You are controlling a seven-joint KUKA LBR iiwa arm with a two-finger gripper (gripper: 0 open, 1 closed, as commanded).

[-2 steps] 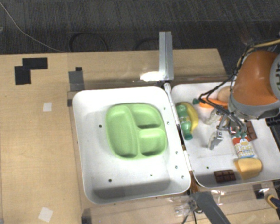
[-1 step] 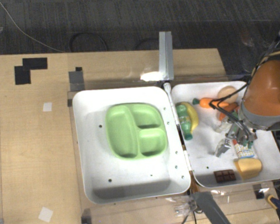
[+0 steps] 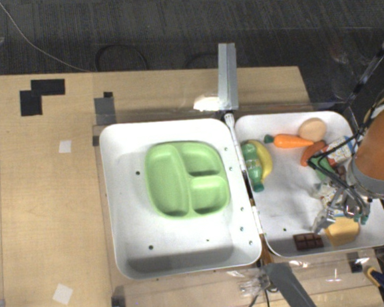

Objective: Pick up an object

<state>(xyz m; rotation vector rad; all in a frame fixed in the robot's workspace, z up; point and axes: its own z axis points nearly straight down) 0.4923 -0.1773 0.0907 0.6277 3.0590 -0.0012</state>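
My gripper [image 3: 331, 216] hovers just above the yellow block [image 3: 342, 231] in the right bin [image 3: 286, 231]; can't tell its state. I'd center over the block, clear of the chocolate bar [image 3: 308, 241], then descend.

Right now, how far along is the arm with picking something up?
Done: the arm has reached into the right white bin and its tool sits low at the near end, just above the pale yellow block. In hand: nothing visibly gripped. Left: closing on an item and lifting it. The orange carrot, brown chocolate bar and green divided plate lie untouched.
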